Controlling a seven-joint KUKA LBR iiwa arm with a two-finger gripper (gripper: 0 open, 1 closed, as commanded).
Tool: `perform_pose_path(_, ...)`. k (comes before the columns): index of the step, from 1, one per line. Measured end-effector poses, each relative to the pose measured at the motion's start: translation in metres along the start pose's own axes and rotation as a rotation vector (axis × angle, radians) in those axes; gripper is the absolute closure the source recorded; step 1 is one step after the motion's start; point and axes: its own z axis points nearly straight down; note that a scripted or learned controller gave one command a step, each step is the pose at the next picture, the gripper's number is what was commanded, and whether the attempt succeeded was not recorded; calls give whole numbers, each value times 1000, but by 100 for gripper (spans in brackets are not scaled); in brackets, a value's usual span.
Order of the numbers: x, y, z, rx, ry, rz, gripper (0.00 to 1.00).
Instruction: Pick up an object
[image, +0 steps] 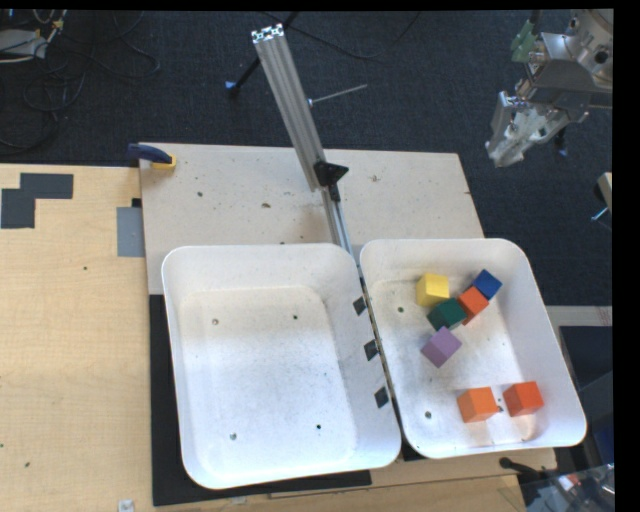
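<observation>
Two white bins on the worktop (240, 190): left bin (190, 290) lower centre, right bin (540, 300) lower right. Seven cubes sit in the right bin: three orange (478, 403), one yellow (433, 289), blue (486, 283), green (446, 313), purple (441, 346). My hand (512, 138) hangs upper right, outside both bins; I cannot tell its state. Risk as I judge it: the upper four cubes crowd together, so a descent there may jam or nudge neighbours.

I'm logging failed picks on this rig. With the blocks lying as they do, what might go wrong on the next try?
The yellow block, green block, small orange block and blue block are bunched together, so the hand may nudge neighbours or close on two. The red block lies near the right bin's rim, which may block a finger.
</observation>
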Motion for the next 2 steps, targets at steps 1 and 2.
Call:
perform_pose_path(1, 1, 1, -9, 2, 0, -3, 100)
perform_pose_path(2, 2, 1, -19, 4, 1, -6, 100)
